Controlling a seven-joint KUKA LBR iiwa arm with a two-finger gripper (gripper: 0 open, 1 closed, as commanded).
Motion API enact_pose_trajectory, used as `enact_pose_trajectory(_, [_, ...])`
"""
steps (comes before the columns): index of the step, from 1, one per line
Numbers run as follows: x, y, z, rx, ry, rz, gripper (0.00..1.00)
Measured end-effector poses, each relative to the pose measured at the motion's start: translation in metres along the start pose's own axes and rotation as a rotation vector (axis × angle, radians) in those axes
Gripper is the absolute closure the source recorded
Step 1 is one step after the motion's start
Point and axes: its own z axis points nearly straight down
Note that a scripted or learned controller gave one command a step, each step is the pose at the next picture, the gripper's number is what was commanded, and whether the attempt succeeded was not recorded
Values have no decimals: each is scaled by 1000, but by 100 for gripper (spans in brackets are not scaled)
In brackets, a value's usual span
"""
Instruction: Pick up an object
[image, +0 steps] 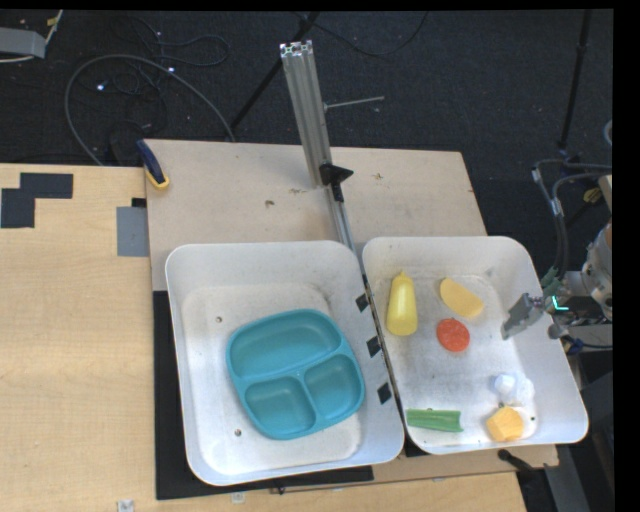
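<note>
The right bin (440, 255) holds a yellow bottle (401, 305), a yellow rounded piece (460, 296), a red ball-like object (453, 335), a green flat piece (434, 420), an orange chunk (507, 423) and a small white object (503, 384). My gripper (519, 314) hangs over the bin's right side, close to its rim, to the right of the red object and apart from it. Nothing is visibly held. The arm's wrist (585, 300) sits just outside the rim.
The left bin (200, 290) holds a teal divided plate (295, 372). An aluminium post (310, 110) rises behind the bins. A blue-and-yellow tool (153, 165) lies at the bench's back left. Cables (560, 190) hang at the right.
</note>
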Motion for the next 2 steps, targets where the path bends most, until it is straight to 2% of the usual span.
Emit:
enact_pose_trajectory(1, [0,0,0,1,1,0,0])
enact_pose_trajectory(2, [2,-4,44,4,2,0,0])
